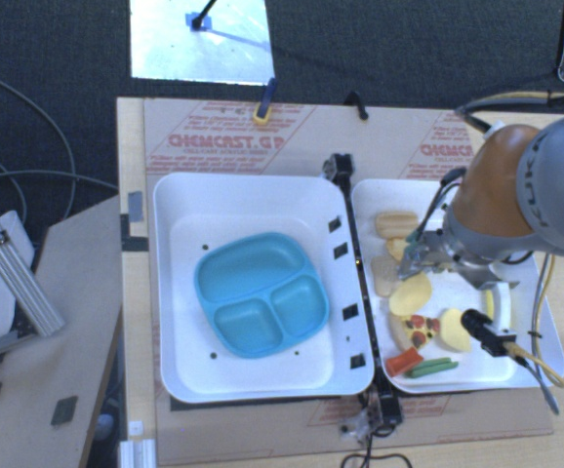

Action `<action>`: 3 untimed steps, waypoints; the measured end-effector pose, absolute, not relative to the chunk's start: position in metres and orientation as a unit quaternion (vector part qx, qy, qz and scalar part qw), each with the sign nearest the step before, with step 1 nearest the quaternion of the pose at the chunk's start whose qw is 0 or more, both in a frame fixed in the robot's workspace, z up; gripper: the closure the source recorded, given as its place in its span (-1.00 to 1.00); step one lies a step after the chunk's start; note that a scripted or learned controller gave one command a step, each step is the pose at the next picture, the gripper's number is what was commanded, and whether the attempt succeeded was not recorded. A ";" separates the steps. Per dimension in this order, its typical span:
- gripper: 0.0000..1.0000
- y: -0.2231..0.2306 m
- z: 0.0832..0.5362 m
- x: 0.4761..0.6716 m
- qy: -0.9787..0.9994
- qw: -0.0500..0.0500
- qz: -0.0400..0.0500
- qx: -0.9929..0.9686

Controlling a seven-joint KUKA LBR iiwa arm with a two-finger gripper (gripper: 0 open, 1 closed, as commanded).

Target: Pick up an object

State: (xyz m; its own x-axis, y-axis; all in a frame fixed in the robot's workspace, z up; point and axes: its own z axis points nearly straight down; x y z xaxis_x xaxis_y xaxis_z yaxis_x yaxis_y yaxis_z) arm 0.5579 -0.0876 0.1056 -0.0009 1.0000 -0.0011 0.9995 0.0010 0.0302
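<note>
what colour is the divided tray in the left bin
Light blue, plain with no pattern. The tray shows clearly in the camera view, lying in the left bin.

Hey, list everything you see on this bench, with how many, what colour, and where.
Bins: two, white, side by side on the bench.
Divided tray: one, light blue, three compartments, in the left bin.
Bread-like piece: one, tan, top of the right bin.
Yellow toy foods: a few, pale yellow, middle of the right bin.
Pizza-like slice: one, yellow with red spots, lower right bin.
Carrot-like piece: one, orange, bottom of the right bin.
Green bean-like piece: one, green, beside the orange piece.
Reflective sheet: one, silvery, on the floor beyond the bench.
Arm: one, grey with orange band, above the right bin.
Hand: one, dark, low over the yellow foods.
</note>
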 end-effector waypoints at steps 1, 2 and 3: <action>1.00 -0.048 0.204 0.548 0.710 0.003 0.004 0.704; 1.00 -0.055 0.194 0.530 0.707 0.000 0.000 0.707; 1.00 0.000 0.184 0.510 0.710 -0.001 0.001 0.704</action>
State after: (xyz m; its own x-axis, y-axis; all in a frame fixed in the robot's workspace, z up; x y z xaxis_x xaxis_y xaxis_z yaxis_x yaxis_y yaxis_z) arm 0.5100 -0.0003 0.1836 -0.0088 1.0000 0.0029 1.0000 0.0088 -0.0008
